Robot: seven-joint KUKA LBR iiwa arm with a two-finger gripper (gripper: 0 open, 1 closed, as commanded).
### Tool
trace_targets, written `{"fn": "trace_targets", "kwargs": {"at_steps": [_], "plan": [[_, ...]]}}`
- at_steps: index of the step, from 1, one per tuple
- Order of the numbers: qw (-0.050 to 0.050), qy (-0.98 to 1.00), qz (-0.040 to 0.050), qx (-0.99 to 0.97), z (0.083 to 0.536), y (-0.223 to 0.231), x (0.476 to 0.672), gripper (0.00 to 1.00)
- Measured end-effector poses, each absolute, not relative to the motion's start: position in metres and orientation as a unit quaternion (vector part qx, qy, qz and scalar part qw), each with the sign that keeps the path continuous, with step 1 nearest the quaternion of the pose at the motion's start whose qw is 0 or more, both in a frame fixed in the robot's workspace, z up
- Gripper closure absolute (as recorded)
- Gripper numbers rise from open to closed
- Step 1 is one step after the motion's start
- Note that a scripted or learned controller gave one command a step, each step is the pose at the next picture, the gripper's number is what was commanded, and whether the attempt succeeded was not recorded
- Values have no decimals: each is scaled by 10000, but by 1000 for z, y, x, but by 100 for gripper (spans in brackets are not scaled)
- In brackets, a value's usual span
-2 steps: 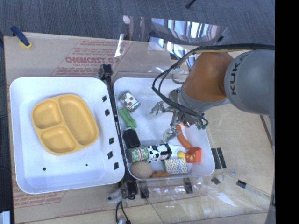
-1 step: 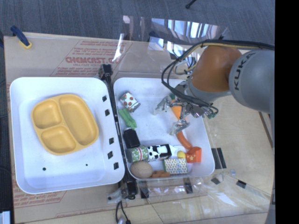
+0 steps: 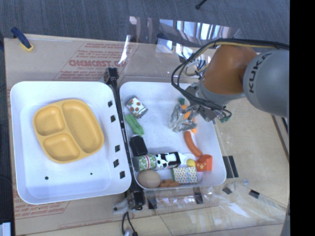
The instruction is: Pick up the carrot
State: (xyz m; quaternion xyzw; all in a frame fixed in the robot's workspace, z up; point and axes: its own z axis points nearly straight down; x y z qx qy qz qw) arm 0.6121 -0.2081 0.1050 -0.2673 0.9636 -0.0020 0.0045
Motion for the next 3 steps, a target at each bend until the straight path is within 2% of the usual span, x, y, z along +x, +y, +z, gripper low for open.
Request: {"fn": "trace_targets", "kwargs": {"at_steps": [1, 2, 3], "plan": [[73, 9866, -32, -1629, 228, -187, 635, 100], [-34, 9823, 19, -1874, 133, -210, 555, 100], [52, 9924, -18, -1233, 223, -168, 555, 100]]}}
